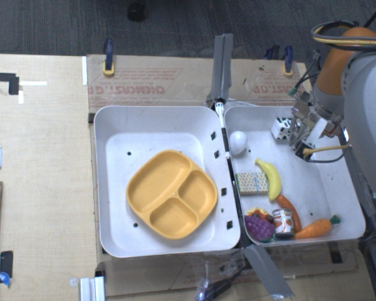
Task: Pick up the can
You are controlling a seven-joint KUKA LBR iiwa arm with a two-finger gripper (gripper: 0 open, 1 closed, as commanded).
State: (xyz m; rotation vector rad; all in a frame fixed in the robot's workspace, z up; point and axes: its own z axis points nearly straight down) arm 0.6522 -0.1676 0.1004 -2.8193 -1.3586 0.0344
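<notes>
Can point(282, 222): upright near the front wall of the right bin point(338, 187), its red label facing the camera
Can's neighbours: purple grapes point(259, 225) touching it on the left, a red sausage-like piece point(289, 209) just behind it, an orange carrot point(314, 229) just to its right with the green end pointing away from the can
Sponge point(252, 182): a small speckled block further back, near the wall between the two bins
Banana point(271, 177): just beside the sponge on the right, curved, running front to back
Yellow tray point(172, 194): three compartments, lying flat in the middle of the left bin point(109, 168)
White ball point(237, 141): in the right bin close to the dividing wall, behind the sponge
Die point(281, 129): white with black dots, toward the back of the right bin, just left of the gripper
Gripper point(302, 138): over the back part of the right bin, well apart from the can; whether its fingers are spread or closed cannot be told, and nothing is seen between them
Arm point(357, 61): grey with an orange band, coming in from the right
Cardboard sheet point(156, 86): behind the bins, held by blue clamps
</notes>
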